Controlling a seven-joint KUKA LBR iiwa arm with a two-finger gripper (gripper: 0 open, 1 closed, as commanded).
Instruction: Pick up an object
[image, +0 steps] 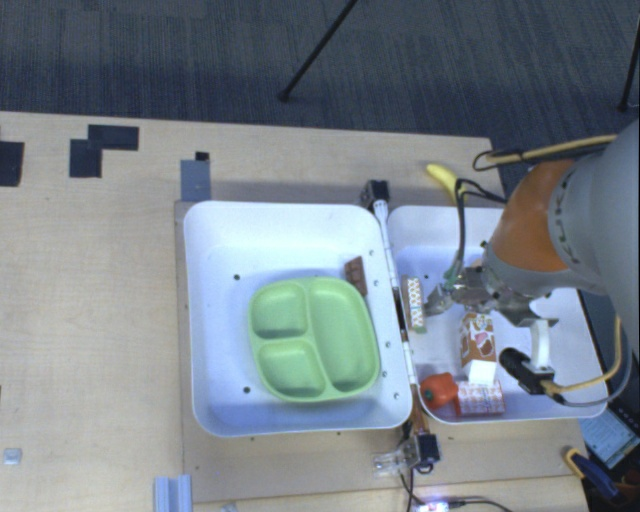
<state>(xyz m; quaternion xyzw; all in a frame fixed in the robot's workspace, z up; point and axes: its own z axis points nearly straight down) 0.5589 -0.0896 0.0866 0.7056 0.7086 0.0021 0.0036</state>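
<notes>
Wooden surface (90, 330) is carrying two white bins; the gripper (452, 292) is hovering low in the right bin (570, 345). Finger state: cannot tell. Nearest object, a striped packet (414, 303), is lying just left of it, long axis running along the bin divider.

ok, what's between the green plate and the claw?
In the camera view, the divider where the two bins meet, then a small patterned packet lying along it in the right bin, separate the green plate from the claw.
</notes>
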